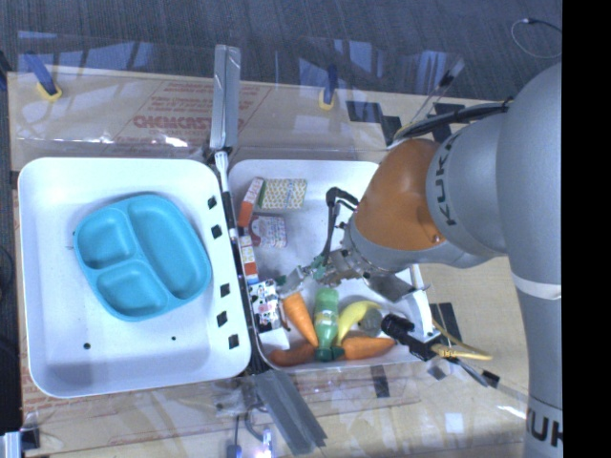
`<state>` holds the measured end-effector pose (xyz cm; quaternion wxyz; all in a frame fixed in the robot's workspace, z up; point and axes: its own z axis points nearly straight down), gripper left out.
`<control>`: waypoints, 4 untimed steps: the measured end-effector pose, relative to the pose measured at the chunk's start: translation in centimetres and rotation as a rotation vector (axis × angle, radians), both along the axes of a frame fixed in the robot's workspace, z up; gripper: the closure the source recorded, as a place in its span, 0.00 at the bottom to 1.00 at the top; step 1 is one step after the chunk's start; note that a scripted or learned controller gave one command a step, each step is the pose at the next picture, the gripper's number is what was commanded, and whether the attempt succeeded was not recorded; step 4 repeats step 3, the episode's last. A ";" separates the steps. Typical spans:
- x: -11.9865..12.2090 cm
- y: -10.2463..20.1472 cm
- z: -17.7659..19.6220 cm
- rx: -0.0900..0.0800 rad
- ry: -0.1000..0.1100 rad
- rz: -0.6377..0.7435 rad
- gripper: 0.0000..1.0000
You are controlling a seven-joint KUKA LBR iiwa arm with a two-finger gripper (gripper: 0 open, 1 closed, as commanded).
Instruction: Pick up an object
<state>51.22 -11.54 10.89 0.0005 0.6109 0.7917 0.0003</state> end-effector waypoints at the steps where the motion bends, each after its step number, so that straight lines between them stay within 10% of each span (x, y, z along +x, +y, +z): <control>1: -3.3 -0.5 -1.7 -0.005 -0.004 -0.010 0.00; 2: -3.3 -0.3 -1.0 -0.002 0.002 -0.001 1.00; 3: -0.2 2.6 8.4 -0.001 0.006 -0.164 1.00; 4: -0.2 2.6 8.4 -0.001 0.006 -0.164 1.00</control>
